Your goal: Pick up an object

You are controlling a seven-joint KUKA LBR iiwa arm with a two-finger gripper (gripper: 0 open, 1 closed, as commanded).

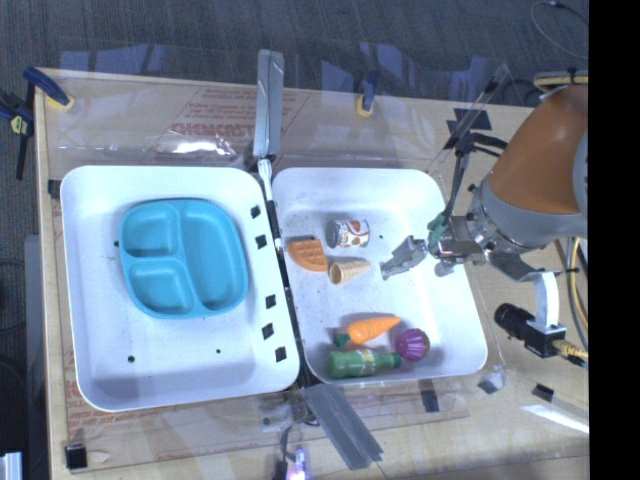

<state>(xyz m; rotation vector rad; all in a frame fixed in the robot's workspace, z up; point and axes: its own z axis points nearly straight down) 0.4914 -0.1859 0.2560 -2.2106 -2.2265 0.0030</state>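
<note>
My end effector [403, 258] hangs over the right bin [455, 313], near its right wall, fingers pointing toward the middle — whether they are parted or closed I cannot tell, and I see nothing between them. Just left of it lies a small cone [348, 269], beside an orange wedge [308, 254]. Above the cone sits a small can [351, 233] with a red-and-white label; its writing is too small to read. Toward the near wall lie a carrot [371, 328], a purple round piece [411, 344] and a green bottle [362, 363] on its side, close together. The left bin [90, 298] holds a blue divided plate [185, 256]. Faint red print shows on the desk [235, 108] behind the bins — unreadable.
</note>
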